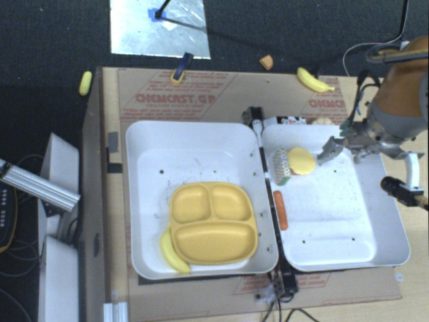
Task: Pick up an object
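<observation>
From the camera up above, I am reaching in from the right, over the far part of the right bin (375, 247). My pincer (335, 147) is hanging just right of a round yellow thing (301, 161) that is lying in the far left corner of this bin, next to a little green and white thing (280, 166). I cannot tell how my pincer is set, and nothing is showing in it. An orange stick (281, 210) is lying along the left wall. In the left bin (144, 180), a yellow tray (213, 221) and a banana (173, 252) are sitting. I think I am lining up now. Next I am needing to slide left, drop down and pinch.
</observation>
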Controlling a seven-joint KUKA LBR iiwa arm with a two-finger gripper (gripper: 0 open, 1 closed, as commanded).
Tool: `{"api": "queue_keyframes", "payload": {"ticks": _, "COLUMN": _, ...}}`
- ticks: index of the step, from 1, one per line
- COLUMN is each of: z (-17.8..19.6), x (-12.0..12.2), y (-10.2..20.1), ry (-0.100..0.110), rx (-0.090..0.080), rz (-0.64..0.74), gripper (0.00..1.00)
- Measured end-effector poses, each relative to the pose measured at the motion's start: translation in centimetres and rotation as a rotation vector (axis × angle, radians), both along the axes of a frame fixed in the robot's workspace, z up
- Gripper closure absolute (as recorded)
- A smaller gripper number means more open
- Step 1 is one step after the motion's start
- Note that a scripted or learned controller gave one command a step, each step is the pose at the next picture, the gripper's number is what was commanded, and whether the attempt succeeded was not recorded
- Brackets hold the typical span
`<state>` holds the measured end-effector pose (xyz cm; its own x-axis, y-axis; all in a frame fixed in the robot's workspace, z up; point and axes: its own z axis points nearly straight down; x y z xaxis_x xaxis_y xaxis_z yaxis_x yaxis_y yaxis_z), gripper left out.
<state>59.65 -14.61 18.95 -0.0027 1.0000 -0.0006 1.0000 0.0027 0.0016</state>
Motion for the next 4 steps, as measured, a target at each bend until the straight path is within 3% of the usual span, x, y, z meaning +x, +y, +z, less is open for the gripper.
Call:
{"api": "queue_keyframes", "payload": {"ticks": 1, "z": -8.0, "x": 7.2, "y": 3.1, "ry": -0.001, "rx": 0.000, "rz": 0.002, "gripper": 0.00}}
{"api": "queue_keyframes", "payload": {"ticks": 2, "z": -10.5, "x": 7.3, "y": 6.0, "ry": 0.000, "rx": 0.001, "rz": 0.002, "gripper": 0.00}}
{"api": "queue_keyframes", "payload": {"ticks": 3, "z": -9.3, "x": 7.4, "y": 6.0, "ry": -0.004, "rx": -0.001, "rz": 0.005, "gripper": 1.00}}
{"api": "queue_keyframes", "payload": {"ticks": 4, "z": -9.3, "x": 7.4, "y": 6.0, "ry": -0.003, "rx": -0.001, "rz": 0.005, "gripper": 0.00}}
